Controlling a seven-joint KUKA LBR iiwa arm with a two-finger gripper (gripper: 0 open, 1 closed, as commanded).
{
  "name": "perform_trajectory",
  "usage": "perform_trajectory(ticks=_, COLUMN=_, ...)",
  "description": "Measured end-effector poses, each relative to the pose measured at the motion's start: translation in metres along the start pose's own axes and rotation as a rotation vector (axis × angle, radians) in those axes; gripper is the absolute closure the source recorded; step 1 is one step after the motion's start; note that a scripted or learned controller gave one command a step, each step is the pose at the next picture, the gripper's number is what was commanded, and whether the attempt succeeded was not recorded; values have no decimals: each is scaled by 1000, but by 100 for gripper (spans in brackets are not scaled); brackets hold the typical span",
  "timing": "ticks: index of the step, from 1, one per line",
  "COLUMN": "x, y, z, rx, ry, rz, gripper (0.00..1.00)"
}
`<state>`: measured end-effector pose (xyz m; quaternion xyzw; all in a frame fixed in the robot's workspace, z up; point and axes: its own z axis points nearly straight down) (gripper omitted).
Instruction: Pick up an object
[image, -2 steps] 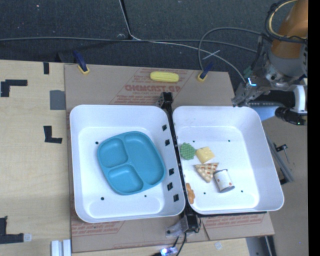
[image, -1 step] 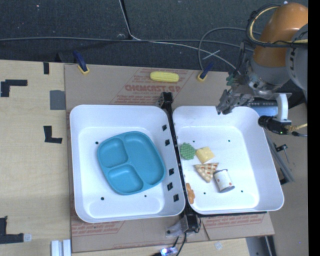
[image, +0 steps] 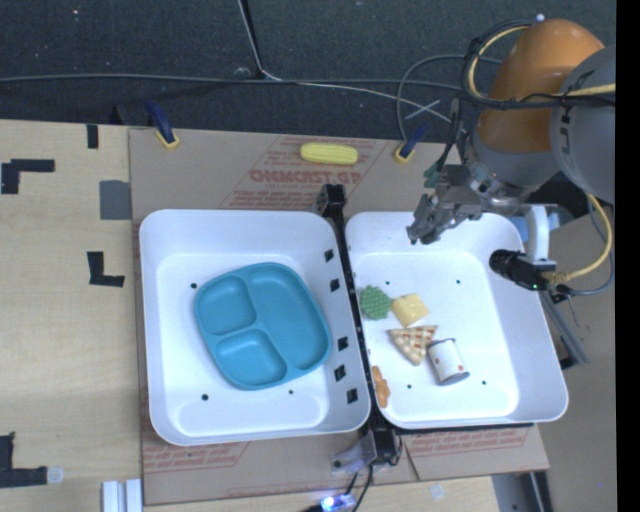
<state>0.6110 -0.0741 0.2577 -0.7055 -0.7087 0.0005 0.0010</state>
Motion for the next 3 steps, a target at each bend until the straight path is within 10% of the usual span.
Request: perform_trajectory(ticks=3, x=144, y=-78, z=18, rx=2, ry=0, rz=-1, gripper=100)
